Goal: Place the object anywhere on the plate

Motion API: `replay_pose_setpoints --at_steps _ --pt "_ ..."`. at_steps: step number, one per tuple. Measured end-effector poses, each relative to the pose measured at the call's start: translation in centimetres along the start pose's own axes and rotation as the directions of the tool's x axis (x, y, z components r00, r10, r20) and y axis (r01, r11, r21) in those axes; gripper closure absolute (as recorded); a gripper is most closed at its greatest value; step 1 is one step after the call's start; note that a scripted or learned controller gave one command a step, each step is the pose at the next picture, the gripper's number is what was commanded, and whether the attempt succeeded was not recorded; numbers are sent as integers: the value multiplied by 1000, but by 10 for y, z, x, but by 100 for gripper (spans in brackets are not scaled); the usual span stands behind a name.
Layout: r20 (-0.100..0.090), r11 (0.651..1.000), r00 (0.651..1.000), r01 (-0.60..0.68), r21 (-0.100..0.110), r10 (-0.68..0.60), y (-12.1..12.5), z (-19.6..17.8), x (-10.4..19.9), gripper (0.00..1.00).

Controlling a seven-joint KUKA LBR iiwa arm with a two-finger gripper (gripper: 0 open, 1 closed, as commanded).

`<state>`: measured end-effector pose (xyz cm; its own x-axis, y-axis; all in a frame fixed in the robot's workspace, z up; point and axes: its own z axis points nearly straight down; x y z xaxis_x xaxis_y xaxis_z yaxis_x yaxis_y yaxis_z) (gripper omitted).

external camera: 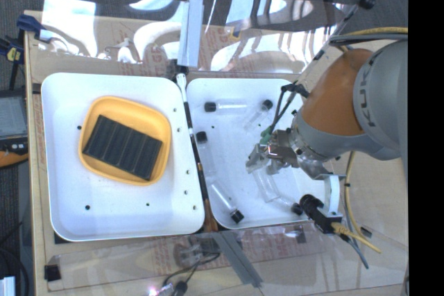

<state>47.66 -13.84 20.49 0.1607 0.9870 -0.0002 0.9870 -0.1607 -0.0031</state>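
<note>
Yellow rounded plate (158, 123) in left bin (62, 204); dark ribbed rectangular slab (123, 146) lies flat on it. End effector (267, 157) low over glossy right bin (229, 132); finger state can't be told.

The grey arm (361, 104) reaches in from the right; its end effector (262, 161) points down and leftward.

Yellow plate (157, 123) in the left bin, dark ribbed rectangular object (122, 146) lying flat on it
</note>
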Motion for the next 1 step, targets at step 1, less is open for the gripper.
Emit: replay_pose_setpoints --at_steps 1 --pt "-1 963 963 268 1 -268 -5 14 54 100"
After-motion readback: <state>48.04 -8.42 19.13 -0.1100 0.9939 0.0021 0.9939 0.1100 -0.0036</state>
